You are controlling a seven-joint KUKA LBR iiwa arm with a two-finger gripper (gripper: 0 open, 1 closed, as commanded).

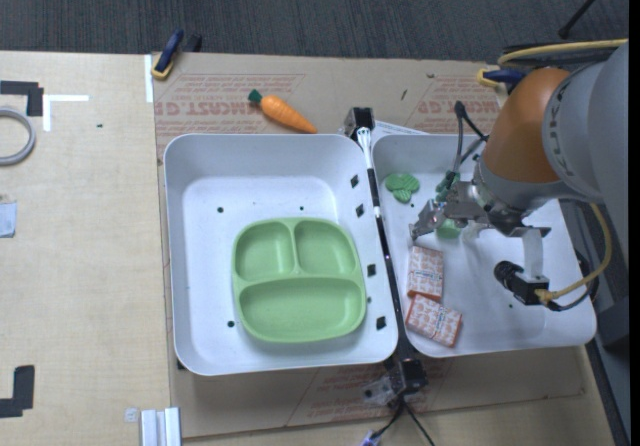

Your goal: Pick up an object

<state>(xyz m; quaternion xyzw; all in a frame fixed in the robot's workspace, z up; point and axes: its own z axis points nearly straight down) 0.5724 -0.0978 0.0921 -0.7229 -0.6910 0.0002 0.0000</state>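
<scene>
Hovering pincer [436,219] above patterned packets [426,272], print unreadable.

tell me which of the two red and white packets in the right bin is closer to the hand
The upper packet, lying just below the hand. The other packet sits lower, near the right bin's front edge, tilted.

Both shallow white plastic bins, left [200,174] and right [520,329], look smooth with a slight sheen. The pale green three-compartment plastic plate [298,280] is smooth, satin. Printed paper packets [426,271] at 9 o'clock from my black wrist cable [520,284] look matt. My orange arm band [528,129] is glossy. The brown cardboard sheet [230,89] underneath is dull, fibrous.
</scene>
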